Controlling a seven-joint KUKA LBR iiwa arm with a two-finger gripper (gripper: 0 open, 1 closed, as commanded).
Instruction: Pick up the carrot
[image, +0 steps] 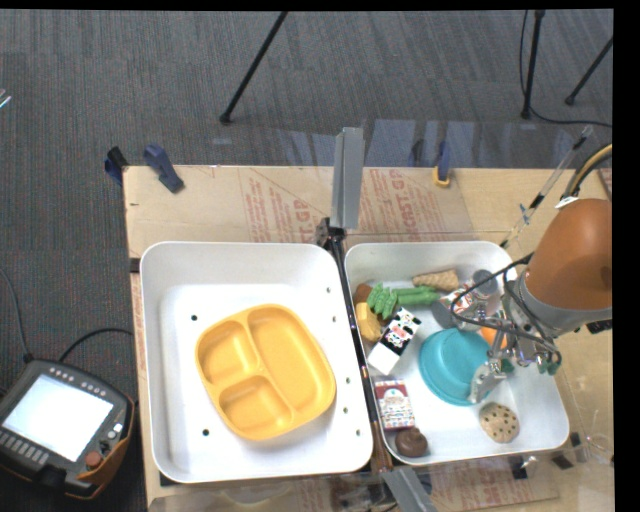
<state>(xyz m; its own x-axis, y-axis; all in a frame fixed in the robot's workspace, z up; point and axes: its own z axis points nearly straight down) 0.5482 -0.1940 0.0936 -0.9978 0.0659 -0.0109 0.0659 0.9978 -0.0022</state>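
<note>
Jaws (493, 372) hang low over teal bowl (455, 366), beside carrot (487, 335).

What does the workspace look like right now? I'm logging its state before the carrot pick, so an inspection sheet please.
Surface: cardboard-topped bench bearing two white bins, left bin and right bin.
Job's things: a sliver of orange shows beside the gripper in the right bin, possibly the carrot; mostly hidden.
Clutter: yellow divided plate in the left bin; in the right, teal bowl, green toy, small cartons, speckled cookie, brown round piece.
Grippers: gripper low over the right bin by the bowl; grasp unclear.
Cables: black cable on the floor, leading to the pendant.
Surroundings: teach pendant, tripod legs, grey carpet.
</note>
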